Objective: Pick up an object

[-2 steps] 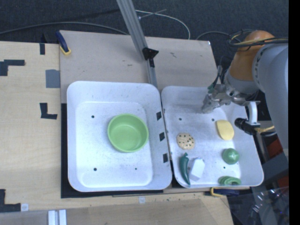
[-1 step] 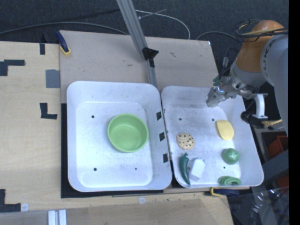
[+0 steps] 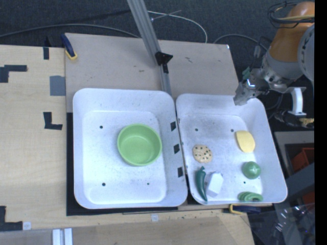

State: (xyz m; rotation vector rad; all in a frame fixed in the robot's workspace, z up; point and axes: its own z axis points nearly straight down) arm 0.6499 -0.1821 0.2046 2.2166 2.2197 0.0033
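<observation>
Your tabletop [image 3: 117, 65] carries two white bins; the gripper [image 3: 243, 97] hovers over the right bin's [image 3: 271, 137] far corner, nothing held, approach stage. Next, you'd descend toward the yellow object [image 3: 245, 141] nearby.

Two white bins [image 3: 82, 152] hold one green bowl [image 3: 139, 144] and six small items [image 3: 245, 141].
</observation>
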